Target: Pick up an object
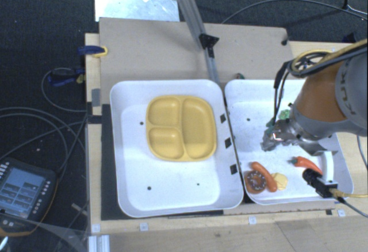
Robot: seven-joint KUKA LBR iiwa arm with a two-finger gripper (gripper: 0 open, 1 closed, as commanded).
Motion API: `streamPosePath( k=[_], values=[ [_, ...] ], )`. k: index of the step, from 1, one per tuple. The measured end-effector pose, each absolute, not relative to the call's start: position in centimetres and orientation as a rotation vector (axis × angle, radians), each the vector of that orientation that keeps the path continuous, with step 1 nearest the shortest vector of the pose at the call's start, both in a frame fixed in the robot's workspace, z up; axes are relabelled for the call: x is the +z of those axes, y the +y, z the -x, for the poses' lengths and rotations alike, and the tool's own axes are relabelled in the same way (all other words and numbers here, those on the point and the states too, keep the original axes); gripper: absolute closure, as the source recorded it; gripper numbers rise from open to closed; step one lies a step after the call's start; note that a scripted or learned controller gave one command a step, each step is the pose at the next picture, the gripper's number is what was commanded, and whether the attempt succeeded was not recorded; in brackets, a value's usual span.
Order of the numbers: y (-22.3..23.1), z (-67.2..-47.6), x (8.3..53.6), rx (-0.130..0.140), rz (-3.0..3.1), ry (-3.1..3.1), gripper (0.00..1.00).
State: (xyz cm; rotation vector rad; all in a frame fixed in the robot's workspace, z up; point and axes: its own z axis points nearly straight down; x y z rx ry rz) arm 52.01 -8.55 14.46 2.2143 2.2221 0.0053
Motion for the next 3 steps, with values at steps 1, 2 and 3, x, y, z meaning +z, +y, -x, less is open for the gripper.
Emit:
streamPosePath(
  k=[1,2,3],
  values=[
    [-8.4,-52.2,20.9,0.009,-2.210,2.223,1.00],
    [-8.1,-51.7,26.9,0.009,-2.209,2.223,1.00],
    [-3.2,-52.6,27.1,0.005,-2.209,2.232,1.00]
  ],
)
